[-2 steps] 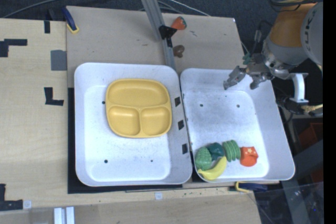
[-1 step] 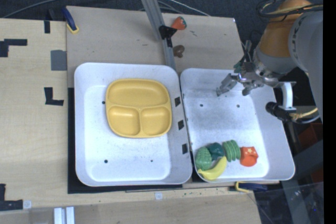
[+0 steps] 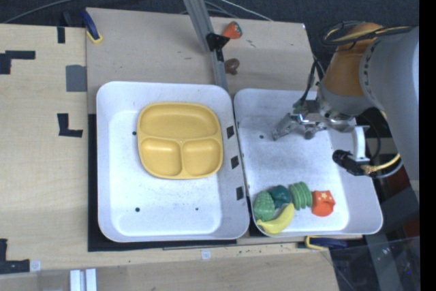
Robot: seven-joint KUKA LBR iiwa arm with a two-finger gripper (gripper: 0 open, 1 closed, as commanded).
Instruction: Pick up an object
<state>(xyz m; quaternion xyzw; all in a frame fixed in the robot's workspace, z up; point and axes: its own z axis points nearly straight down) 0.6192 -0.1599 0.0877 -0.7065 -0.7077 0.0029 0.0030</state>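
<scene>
My gripper [image 3: 280, 132] hangs over the upper middle of the right bin [image 3: 286, 167], its thin fingers pointing left and down with nothing between them. At that bin's front edge lies a cluster of small toys: a green leafy piece [image 3: 267, 202], a yellow banana [image 3: 279, 220], a green ribbed piece [image 3: 299, 195] and an orange-red piece [image 3: 323, 202]. The cluster sits well below and in front of the gripper.
The left bin [image 3: 116, 167] holds a yellow three-compartment plate [image 3: 180, 140] in its upper half. A grey pole [image 3: 194, 3] with a black clamp rises behind the bins. The arm's orange band [image 3: 344, 71] stands at the right.
</scene>
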